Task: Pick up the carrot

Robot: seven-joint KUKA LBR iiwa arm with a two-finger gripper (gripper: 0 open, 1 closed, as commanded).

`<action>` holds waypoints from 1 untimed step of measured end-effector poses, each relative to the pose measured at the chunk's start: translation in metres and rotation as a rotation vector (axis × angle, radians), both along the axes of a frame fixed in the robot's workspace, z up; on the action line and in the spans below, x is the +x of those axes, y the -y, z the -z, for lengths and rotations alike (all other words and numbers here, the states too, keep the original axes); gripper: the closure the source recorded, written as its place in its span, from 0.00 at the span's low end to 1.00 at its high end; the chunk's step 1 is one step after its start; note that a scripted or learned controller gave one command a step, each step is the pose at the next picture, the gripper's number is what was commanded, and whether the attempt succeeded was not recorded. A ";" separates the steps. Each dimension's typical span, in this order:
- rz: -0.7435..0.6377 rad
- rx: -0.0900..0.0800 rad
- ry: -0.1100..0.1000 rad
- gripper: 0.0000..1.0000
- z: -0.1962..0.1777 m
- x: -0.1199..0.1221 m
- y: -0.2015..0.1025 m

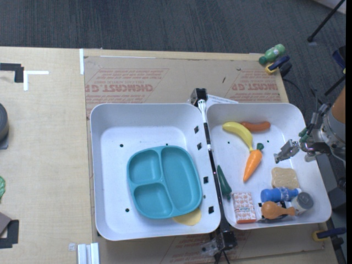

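Note:
An orange carrot (252, 164) with a green top lies in the middle of the right bin (297, 114), its tip pointing toward the front. My gripper (287, 150) hovers to the carrot's right, near the bin's right side, with the grey arm coming in over the right rim. Its metal fingers stand slightly apart with nothing between them. A gap of bare bin floor separates the gripper from the carrot.
A yellow banana (240, 132) and a reddish sausage (257, 126) lie behind the carrot. A bread slice (285, 177), blue bottle (279, 194), chicken drumstick (275, 209) and small box (243, 207) sit at the front. A teal divided plate (163, 181) fills the left bin (104, 147).

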State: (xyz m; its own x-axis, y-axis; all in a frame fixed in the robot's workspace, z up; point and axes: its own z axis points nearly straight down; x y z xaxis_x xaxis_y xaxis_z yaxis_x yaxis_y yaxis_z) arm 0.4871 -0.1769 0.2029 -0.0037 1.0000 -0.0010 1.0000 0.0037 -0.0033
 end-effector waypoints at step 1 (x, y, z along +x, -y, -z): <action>-0.001 0.001 0.001 0.00 0.113 0.017 -0.067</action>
